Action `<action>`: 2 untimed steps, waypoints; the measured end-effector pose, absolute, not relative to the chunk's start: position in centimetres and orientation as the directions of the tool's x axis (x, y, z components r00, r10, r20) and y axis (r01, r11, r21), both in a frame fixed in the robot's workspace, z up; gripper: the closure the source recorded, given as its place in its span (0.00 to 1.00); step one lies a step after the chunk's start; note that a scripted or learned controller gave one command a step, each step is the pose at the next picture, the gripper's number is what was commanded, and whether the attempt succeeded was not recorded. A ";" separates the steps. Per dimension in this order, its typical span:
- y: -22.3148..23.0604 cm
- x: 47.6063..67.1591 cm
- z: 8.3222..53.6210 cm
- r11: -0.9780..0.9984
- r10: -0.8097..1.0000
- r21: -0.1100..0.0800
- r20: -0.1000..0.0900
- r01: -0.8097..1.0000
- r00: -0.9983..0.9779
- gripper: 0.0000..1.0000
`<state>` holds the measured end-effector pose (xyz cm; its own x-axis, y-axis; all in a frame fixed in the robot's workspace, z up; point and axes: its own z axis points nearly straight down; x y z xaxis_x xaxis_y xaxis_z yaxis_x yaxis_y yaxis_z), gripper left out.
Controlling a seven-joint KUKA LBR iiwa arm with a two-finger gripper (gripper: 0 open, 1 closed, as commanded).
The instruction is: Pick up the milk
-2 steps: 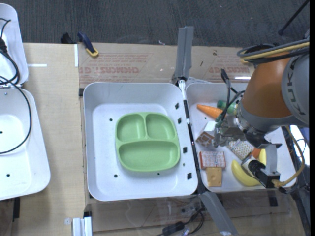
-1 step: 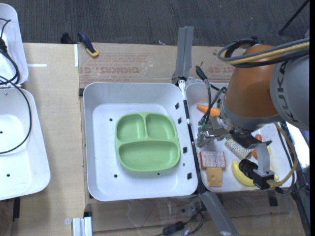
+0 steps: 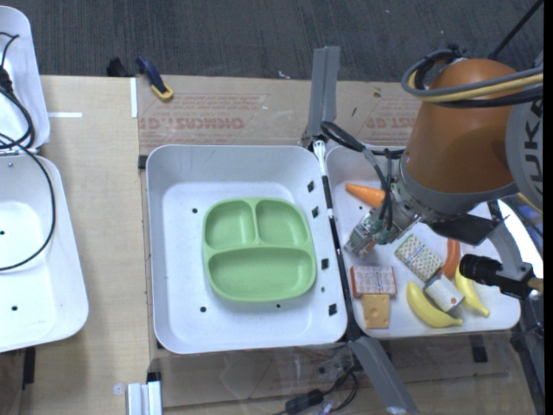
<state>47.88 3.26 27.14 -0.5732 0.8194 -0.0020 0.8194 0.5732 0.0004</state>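
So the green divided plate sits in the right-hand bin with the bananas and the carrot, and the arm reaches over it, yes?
Not quite. The camera view shows the green divided plate alone in the left bin. The bananas and the carrot lie in the right bin, and that is the bin that the arm reaches over.

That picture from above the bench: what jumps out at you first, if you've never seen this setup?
The big orange band of the robot arm looms at the right, above the right bin. Next, the green divided plate lies alone in the middle of the left bin. The right bin is crowded with toy food: a carrot, bananas and a cracker, with the gripper hanging among them.
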 end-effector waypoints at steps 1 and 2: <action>4.0 47.9 27.6 0.772 0.635 0.000 -0.001 0.635 -0.772 1.00; 9.8 48.0 28.0 0.816 0.579 0.000 -0.001 0.579 -0.816 1.00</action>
